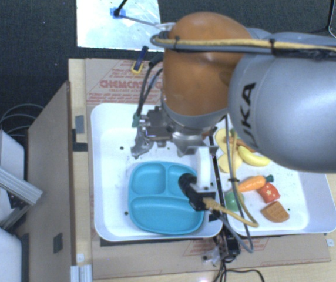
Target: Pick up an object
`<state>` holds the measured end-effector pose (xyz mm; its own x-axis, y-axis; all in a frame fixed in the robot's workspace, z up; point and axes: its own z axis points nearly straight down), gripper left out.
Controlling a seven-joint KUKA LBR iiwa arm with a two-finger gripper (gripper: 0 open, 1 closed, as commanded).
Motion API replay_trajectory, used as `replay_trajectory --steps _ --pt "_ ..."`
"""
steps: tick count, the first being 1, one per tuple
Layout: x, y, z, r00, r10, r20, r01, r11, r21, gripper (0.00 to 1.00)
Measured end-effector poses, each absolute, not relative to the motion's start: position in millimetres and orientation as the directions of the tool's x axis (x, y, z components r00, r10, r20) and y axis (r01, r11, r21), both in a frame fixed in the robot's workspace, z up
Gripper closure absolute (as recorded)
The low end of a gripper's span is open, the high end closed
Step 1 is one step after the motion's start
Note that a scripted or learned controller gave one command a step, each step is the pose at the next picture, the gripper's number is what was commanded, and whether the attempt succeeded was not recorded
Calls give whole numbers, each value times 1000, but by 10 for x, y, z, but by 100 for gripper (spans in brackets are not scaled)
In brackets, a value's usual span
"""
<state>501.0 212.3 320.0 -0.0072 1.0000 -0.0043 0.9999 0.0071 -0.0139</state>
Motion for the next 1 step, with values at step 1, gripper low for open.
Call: replay_trajectory --steps 1 --pt "4828 1503 1368 5 1000 -7 1000 -5 -16 0"
